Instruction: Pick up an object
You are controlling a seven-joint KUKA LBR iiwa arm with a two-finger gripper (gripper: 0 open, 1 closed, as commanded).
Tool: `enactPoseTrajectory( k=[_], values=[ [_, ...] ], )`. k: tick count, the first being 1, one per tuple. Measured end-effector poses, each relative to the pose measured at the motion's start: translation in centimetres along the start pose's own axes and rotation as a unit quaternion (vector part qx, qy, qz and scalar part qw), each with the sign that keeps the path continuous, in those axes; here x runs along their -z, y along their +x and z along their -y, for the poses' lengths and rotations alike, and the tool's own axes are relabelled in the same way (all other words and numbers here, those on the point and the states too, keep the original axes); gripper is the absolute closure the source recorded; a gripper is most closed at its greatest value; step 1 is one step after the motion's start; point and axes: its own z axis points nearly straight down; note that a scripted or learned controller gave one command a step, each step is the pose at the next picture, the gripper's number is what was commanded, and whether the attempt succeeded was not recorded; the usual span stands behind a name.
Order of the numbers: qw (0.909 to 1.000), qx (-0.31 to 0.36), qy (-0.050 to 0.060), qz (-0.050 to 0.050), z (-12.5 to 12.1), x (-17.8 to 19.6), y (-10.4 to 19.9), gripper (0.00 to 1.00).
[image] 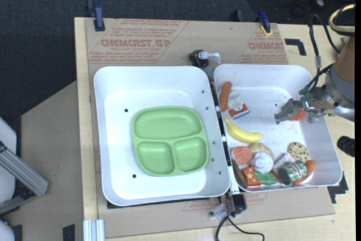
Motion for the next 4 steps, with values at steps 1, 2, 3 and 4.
enactPoseTrajectory(
  k=[1,2,3,4],
  values=[
    [1.0,0.003,0.003,-0.002,-1.0,-3.4,7.8,0.0],
    [1.0,-0.001,-0.001,0.002,-7.3,-11.2,1.9,0.0],
    [1.0,0.003,0.002,0.006,-15.6,-12.6,5.3,0.0],
    [1.0,0.002,-0.004,0.0,-12.3,-2.4,9.8,0.0]
  ],
)
